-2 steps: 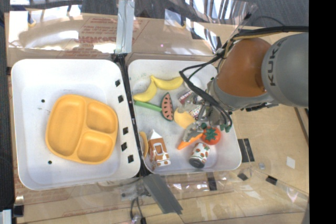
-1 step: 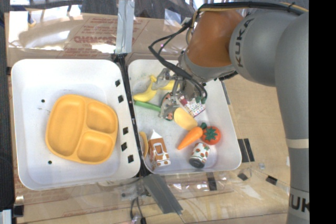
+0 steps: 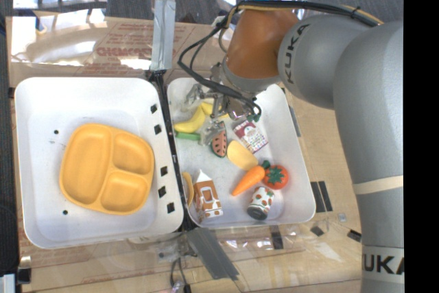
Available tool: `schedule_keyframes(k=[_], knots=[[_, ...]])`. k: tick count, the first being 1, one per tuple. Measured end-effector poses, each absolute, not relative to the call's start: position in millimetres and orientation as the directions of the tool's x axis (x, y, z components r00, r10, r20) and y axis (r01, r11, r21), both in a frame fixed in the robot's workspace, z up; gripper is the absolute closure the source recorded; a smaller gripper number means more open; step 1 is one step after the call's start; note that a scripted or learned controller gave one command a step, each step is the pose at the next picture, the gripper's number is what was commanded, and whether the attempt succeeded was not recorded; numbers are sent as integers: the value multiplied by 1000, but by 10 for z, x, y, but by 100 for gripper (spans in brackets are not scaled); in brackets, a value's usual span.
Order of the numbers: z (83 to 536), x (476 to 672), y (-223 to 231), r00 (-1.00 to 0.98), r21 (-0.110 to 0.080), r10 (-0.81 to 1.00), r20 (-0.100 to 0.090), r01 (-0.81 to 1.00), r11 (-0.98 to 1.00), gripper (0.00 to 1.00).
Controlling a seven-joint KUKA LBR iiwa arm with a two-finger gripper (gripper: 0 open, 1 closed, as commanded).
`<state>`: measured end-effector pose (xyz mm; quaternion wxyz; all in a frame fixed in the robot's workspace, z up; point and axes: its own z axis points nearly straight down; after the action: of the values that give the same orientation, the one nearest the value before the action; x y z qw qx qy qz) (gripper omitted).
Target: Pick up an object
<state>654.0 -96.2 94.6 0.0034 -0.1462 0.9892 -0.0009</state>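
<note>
Near edge, right bin (image 3: 296, 147): small carton (image 3: 206, 197) at 7 o'clock, can (image 3: 260, 203) at 5 o'clock, carrot (image 3: 247, 180) and tomato (image 3: 276, 176) just above. Mid bin: yellow lemon-like piece (image 3: 240, 155), watermelon slice (image 3: 218, 143), red-white packet (image 3: 252, 137), crowded and touching. Toward 11 o'clock: banana (image 3: 191, 121), likely target, just beside pincer (image 3: 214, 106). Pincer lowered among items; opening hidden, cannot tell. Left bin (image 3: 41, 99): yellow divided tray (image 3: 106, 168), apart from clutter. Far: taped cardboard (image 3: 123, 41) on worktop.

Grey KUKA arm (image 3: 357, 72), orange wrist band, black cables, pale seam ring, white "KUKA" lettering.
</note>
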Motion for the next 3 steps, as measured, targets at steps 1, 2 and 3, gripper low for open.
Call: schedule_keyframes(k=[1,2,3], knots=[[943,6431,-978,-919,-2,-395,-3,-395,919,0],[1058,6447,-968,-918,-5,-397,-6,-397,918,100],[2142,6598,-668,-892,-7,-453,-12,-453,892,100]])
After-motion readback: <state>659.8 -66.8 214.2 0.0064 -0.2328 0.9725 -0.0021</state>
